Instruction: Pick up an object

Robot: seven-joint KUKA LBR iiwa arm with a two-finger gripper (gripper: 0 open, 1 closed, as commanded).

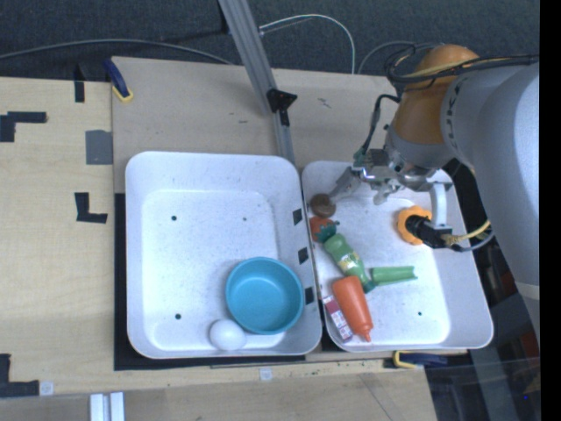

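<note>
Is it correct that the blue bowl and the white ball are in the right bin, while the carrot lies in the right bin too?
Not quite. The camera view shows the blue bowl and the white ball in the left bin, not the right one. The carrot does lie in the right bin.

Metal pole (pixel 250 46) crossing bench (pixel 193 112); cables (pixel 307 29) behind.

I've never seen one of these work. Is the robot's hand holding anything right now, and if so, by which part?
Nothing is held. The hand is open above the right bin, with a finger tip near the small brown ball, but nothing sits between the fingers.
</note>
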